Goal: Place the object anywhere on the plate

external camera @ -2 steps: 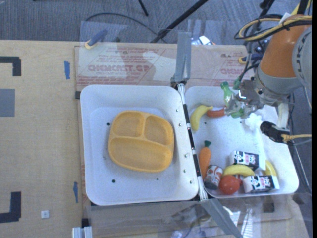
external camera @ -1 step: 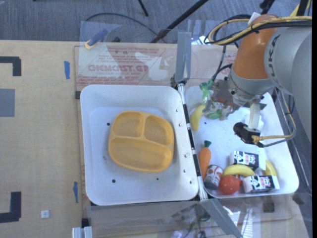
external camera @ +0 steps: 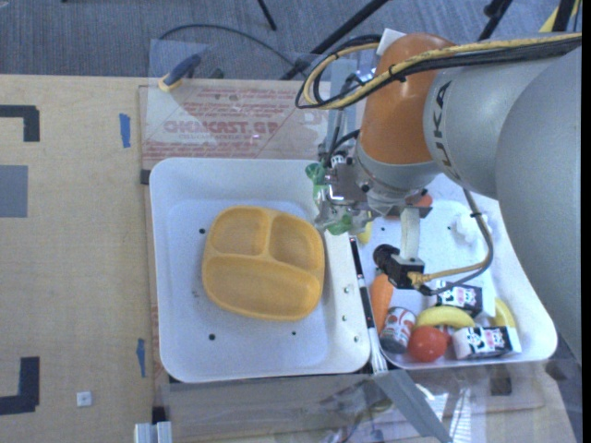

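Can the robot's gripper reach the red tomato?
Probably yes. The tomato lies uncovered in the right bin with nothing above it, though the banana and can crowd its sides.

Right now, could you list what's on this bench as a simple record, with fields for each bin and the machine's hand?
left bin: holds a yellow plate with three compartments
right bin: banana, tomato, carrot, small can, black-and-white cartons
hand: low, by the wall where the two bins meet, near the plate's corner
task so far: no object on the plate yet
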Robot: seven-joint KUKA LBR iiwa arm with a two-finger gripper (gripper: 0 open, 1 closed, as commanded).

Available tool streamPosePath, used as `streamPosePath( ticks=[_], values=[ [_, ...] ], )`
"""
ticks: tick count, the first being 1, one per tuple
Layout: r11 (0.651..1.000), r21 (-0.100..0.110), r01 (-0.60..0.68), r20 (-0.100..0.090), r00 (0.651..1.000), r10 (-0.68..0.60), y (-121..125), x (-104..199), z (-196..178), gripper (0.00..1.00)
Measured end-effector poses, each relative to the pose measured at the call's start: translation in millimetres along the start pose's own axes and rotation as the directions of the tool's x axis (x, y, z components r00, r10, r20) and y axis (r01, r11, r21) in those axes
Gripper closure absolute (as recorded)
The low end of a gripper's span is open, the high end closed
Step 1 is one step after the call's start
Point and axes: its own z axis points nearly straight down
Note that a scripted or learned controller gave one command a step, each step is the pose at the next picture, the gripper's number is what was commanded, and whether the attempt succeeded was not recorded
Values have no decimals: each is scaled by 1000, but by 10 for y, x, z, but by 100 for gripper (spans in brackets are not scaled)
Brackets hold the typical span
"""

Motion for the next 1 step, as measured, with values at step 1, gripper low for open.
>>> streamPosePath(
  ticks=[1],
  values=[
    [1000, 0, 0, 0, 1000, 0, 1, -1, -1, 0]
  ],
)
